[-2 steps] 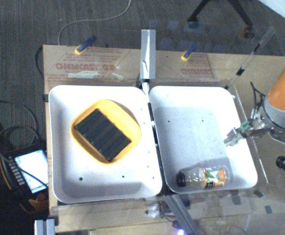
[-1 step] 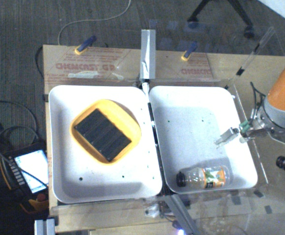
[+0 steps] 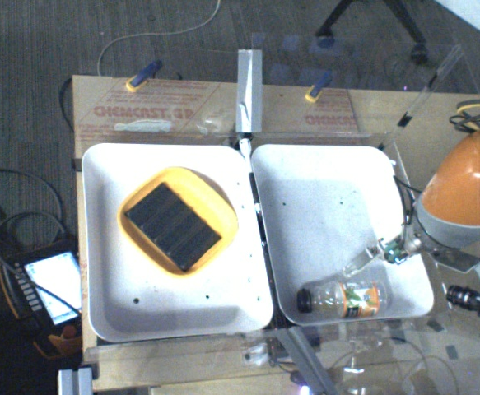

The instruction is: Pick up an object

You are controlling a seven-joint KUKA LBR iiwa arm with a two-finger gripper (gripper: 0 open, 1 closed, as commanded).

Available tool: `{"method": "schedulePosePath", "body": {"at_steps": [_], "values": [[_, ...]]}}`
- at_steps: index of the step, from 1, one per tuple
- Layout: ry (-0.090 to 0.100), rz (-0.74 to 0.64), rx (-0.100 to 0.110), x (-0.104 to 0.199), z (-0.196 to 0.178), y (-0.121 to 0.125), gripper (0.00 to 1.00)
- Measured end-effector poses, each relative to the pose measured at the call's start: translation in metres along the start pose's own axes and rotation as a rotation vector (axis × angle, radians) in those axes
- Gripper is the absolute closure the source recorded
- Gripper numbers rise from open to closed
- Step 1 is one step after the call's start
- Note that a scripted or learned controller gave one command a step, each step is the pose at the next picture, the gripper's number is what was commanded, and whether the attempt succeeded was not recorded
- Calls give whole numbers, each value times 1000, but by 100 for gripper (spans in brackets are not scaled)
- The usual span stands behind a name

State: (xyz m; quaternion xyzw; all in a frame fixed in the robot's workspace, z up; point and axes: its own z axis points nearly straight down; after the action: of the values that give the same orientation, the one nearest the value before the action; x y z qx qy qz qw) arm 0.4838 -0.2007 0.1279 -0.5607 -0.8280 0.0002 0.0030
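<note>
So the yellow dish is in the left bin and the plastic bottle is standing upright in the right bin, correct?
Not quite. The camera view shows the plastic bottle lying on its side, not standing upright, near the front edge of the right bin. The yellow dish is indeed in the left bin.

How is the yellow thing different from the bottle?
The yellow dish is wide and shallow with a dark ridged pad inside; the bottle is slim and see-through with a dark cap. The yellow dish sits in the left bin; the bottle lies on its side in the right bin. Both rest on white bin floors.
</note>
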Motion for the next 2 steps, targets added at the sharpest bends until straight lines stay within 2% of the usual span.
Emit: {"method": "schedulePosePath", "body": {"at_steps": [1, 2], "values": [[3, -1, 1, 1, -6, 2, 100], [3, -1, 1, 1, -6, 2, 0]]}}
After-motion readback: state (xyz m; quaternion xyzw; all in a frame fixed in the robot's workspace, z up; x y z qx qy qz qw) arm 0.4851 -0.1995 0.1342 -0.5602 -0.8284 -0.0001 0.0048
